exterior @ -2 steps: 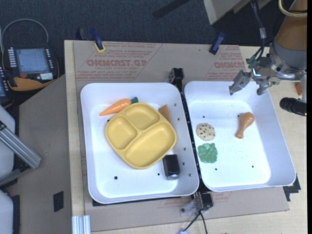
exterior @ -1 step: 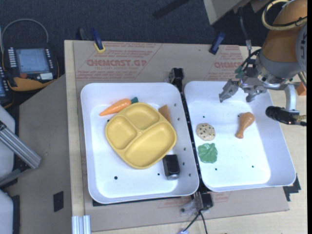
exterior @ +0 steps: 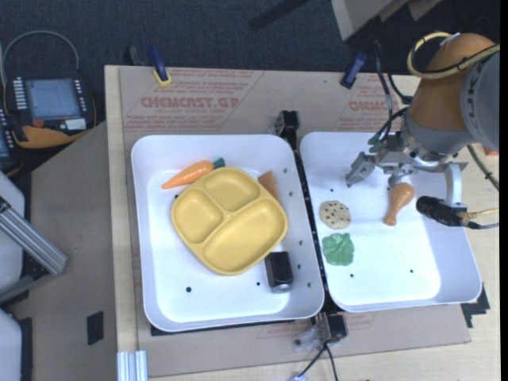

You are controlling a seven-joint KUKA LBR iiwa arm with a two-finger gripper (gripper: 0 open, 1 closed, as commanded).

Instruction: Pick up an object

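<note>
Gripper (exterior: 379, 167) sits over the upper part of the right white shallow bin (exterior: 452, 288), one grey finger (exterior: 357, 169) splayed out to the left; nothing between the fingers, can't tell how wide they're set. No grasp yet. Nearest candidate looks like the tan plastic drumstick (exterior: 399, 201), lying just below-right of the gripper on the bin floor, well clear of the walls. My take: centre over the drumstick's thick end, turn the wrist so the fingers close across its narrow width rather than along its length, go down until nearly on the floor, then close. Thin end may roll or pivot out if caught off-centre. Same bin also holds a round chocolate-chip cookie (exterior: 335, 213) and a green leafy lettuce piece (exterior: 339, 249), both flat, near the left wall, harder to get fingers under. Left white shallow bin (exterior: 151, 228) holds a yellow three-compartment plate (exterior: 228, 220) with an orange carrot (exterior: 187, 174) touching its upper-left rim, a small black block (exterior: 279, 270) by its lower-right edge, and a brownish piece (exterior: 268, 183) tucked at its upper right, too hidden to identify.
</note>
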